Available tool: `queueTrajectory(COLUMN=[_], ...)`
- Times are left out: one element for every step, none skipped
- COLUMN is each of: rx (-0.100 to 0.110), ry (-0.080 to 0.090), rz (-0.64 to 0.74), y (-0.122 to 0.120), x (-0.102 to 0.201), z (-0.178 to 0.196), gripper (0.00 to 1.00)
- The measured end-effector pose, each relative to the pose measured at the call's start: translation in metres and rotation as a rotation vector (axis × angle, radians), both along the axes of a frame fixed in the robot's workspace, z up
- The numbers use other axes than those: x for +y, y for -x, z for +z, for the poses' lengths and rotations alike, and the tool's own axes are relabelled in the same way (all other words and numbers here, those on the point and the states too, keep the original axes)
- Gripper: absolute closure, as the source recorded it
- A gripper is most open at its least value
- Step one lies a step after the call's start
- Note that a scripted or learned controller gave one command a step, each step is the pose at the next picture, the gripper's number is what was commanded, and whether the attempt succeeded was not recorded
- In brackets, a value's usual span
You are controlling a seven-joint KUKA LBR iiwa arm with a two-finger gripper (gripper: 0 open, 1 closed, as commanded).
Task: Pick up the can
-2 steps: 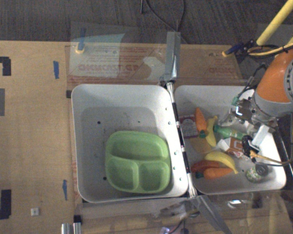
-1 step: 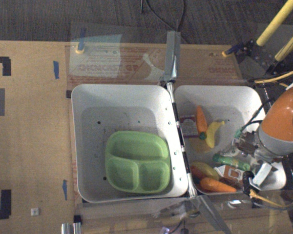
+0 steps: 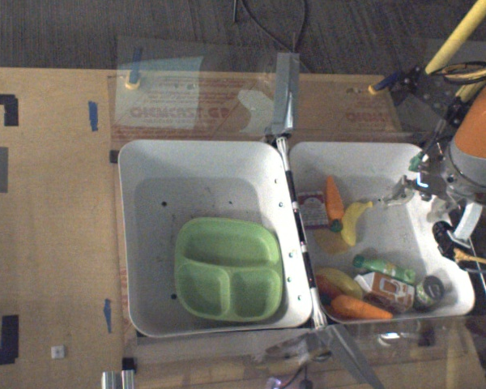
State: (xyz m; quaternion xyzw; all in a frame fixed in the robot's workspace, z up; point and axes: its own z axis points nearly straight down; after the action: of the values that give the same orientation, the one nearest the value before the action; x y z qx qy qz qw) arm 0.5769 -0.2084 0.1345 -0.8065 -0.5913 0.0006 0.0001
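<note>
A small can [image 3: 312, 211] with a red and white label lies on its side against the left wall of the right bin [image 3: 389, 154]. An orange carrot [image 3: 333, 198] and a yellow banana [image 3: 352, 221] lie right beside it. My gripper [image 3: 411, 186] hangs over the far right part of that bin, well to the right of the can and apart from it. Nothing shows between its fingers. The grey arm with its orange band [image 3: 478, 132] comes in from the right edge.
Near the right bin's front wall lie a green bottle [image 3: 383, 266], a brown and white carton [image 3: 389, 288], a dark round object [image 3: 432, 288], a second carrot [image 3: 360, 308] and a yellow-red fruit [image 3: 336, 280]. The left bin [image 3: 146, 177] holds a green divided plate [image 3: 227, 270].
</note>
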Motion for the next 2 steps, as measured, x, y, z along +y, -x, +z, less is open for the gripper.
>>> queueTrajectory(rx=[0.001, 0.002], ry=[0.001, -0.002], rz=[-0.263, -0.159], y=[0.022, 0.042], x=[0.041, 0.014], z=[0.056, -0.043], gripper=[0.00, 0.00])
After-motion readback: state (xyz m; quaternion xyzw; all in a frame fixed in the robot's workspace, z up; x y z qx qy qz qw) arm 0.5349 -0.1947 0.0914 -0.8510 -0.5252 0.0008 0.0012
